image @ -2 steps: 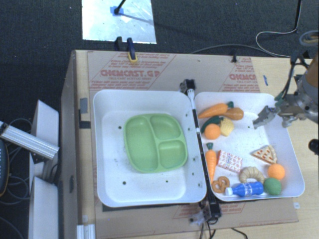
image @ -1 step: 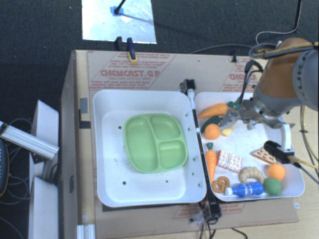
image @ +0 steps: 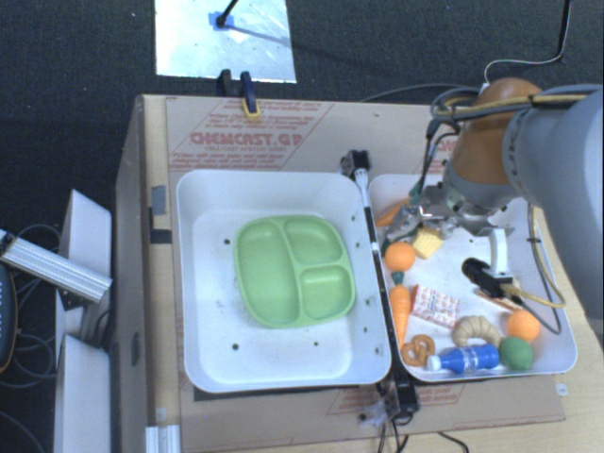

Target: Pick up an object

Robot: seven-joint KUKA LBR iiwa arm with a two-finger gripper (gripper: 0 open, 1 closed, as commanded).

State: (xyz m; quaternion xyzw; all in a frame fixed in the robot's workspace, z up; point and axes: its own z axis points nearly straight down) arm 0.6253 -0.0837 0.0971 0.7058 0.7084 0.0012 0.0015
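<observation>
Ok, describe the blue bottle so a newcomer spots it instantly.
Start at the right-hand white bin, the one crowded with toy food. Along its near edge the blue bottle lies on its side, between a pretzel and a green ball; nothing else there is blue.

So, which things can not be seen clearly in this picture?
- Gripper: its tip is blurred and lost among the toys, camera view.
- Orange object beside it: partly covered by the gripper, type unclear.
- Print on the red-white packet: too small to read.
- Arm: cut off by the right edge.

I see even, bright overhead light — glare on the foil sheet (image: pixel 225 25), soft focus throughout, faint shadows.
</observation>
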